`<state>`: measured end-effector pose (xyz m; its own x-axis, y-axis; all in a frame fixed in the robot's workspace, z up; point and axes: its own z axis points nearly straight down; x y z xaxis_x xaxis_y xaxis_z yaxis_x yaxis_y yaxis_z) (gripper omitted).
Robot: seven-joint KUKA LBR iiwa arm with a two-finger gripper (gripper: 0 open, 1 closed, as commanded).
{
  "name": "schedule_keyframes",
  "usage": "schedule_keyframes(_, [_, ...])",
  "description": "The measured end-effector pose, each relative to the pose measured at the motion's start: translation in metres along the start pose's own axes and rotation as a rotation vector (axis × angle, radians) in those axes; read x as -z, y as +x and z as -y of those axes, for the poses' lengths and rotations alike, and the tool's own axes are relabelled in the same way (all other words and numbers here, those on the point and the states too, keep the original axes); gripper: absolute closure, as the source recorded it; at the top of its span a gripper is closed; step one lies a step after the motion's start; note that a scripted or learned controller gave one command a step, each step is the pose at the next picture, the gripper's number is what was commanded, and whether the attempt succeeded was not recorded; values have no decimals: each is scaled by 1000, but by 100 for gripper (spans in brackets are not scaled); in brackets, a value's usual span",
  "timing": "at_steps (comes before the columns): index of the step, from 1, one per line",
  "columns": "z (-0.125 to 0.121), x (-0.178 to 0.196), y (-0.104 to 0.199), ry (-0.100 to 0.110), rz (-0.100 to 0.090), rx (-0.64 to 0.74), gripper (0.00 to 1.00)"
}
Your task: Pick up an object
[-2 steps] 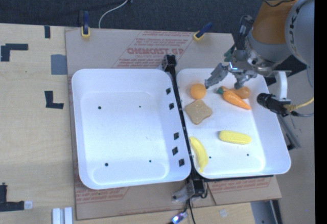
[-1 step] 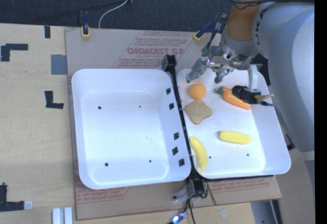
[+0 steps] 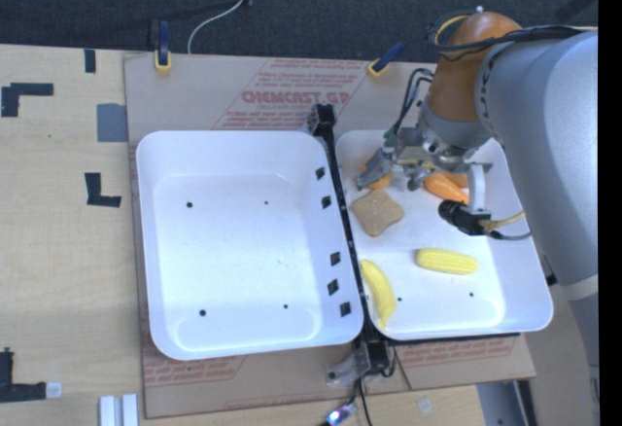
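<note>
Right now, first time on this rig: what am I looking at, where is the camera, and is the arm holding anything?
One camera looks down at a slant on a bench with two shallow white bins side by side. The grey arm with an orange band reaches in from the right; its gripper hangs over the far part of the right bin. In that bin lie a tan bread slice, an ear of corn, a banana by the near left wall, and an orange piece partly hidden by the wrist. The left bin is beside it. I see nothing clearly between the fingers, so I can't say it holds anything.
</note>
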<state>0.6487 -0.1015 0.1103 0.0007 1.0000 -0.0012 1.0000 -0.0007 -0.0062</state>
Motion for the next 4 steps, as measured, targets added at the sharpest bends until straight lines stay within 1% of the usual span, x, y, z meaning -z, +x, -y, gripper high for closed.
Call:
schedule_keyframes(1, [-1, 14, 1, -4, 1, 2, 100])
schedule_keyframes(2, [-1, 23, 2, -3, 1, 3, 100])
schedule_keyframes(3, [39, 92, -88, -9, 3, -6, 100])
schedule_keyframes(4, [59, 73, -17, -2, -3, 5, 100])
